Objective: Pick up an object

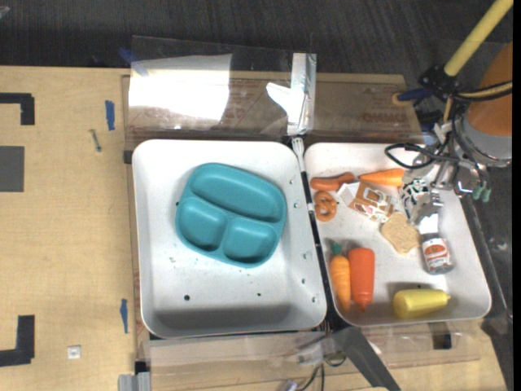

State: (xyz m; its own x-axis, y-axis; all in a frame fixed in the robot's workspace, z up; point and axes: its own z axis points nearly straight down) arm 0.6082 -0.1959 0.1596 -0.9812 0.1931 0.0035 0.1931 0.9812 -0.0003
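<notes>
Nearest the viewer, a yellow block (419, 301) is lying along the near wall of the right bin (480, 296), its long axis running left to right. To its left, two orange carrots (355, 275) are lying side by side, pointing near to far.

Farther in, a small bottle (437, 253) with a red label is lying close to the right wall, its long axis running near to far and its cap end pointing toward the gripper (422, 205). A slice of bread (399, 235) is sitting just left of the bottle.

The gripper is hanging over the far right part of this bin, just beyond the bottle and the bread, so both are lying on its near side, the bottle almost straight toward the viewer. Cables and wrist parts are crowding it, so I cannot tell whether it is spread or closed, and nothing is visibly being held.

A printed packet (370, 202) and a slim carrot (383, 177) are lying to its left, toward the far wall. The bottle looks the closest candidate; a grasp across its short width would probably suit it.
</notes>
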